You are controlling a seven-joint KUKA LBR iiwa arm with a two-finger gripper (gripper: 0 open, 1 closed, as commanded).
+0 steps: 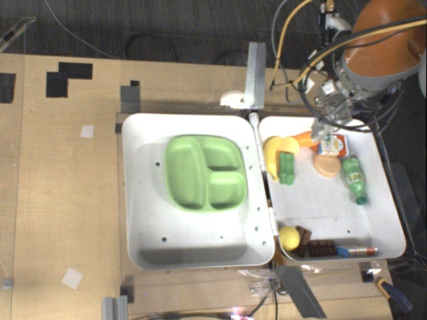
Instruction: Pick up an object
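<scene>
**Pick attempt: tool over far end of right bin, no grasp confirmed**

Worktop [60, 179] carried two white bins side by side. Left bin [143, 232] held a green divided tray [203, 172], lying flat near its middle. Right bin [383, 225] held the candidate objects: a yellow banana [272, 153] with a green block [287, 168] lying against it, a green bottle [354, 180], a round tan disc [327, 166], a small carton [335, 145], and along the near wall a yellow ball [289, 237], a brown bar [313, 248] and a marker [357, 251].

Arm reached in from the right; tool [328, 127] sat low over the carton and disc (cables and wrist obscured the tip). Could not tell how far it was open, nor whether it had anything.

Progress, as judged: approach made, nothing visibly lifted. Grasp and lift remained.
</scene>
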